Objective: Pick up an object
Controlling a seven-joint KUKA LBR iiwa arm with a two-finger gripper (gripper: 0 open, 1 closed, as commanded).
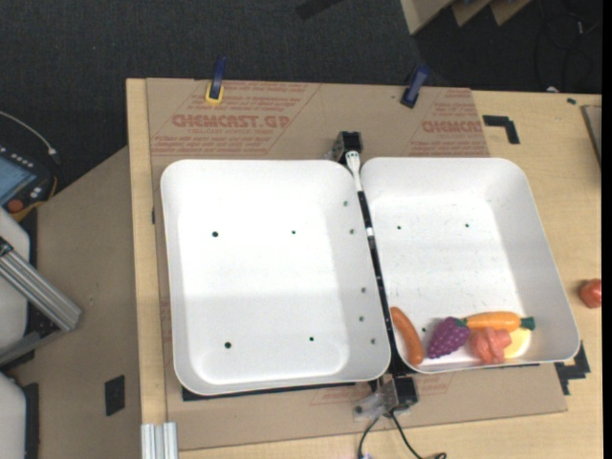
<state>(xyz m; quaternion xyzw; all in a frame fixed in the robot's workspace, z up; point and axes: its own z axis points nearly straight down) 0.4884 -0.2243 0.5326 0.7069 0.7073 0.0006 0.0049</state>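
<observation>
Toys cluster in the near corner of the right bin (449, 208), and we count five of them pressed against its front wall. An orange-red sausage (406, 336) lies slantwise just beside the seam between the two bins. A bunch of purple grapes (447, 337) sits next to it, touching or nearly so. To the right of the grapes we see a carrot (494, 320) lying crosswise with its green end toward the bin's right wall. Below it sit a reddish piece (488, 345) and a pale yellow piece (517, 344), both too small for us to name. The left bin (258, 266) sits flush against the right one, with black clips (349, 145) at the far and near ends of the seam. Both bins rest on a brown cardboard sheet (287, 113) printed with red lettering, which two blue clamps (218, 73) pin at its far edge. A small red object (591, 294) lies on the bench well apart from the bins, by the right edge of the view. We cannot tell whether the pincer is released or clenched.
</observation>
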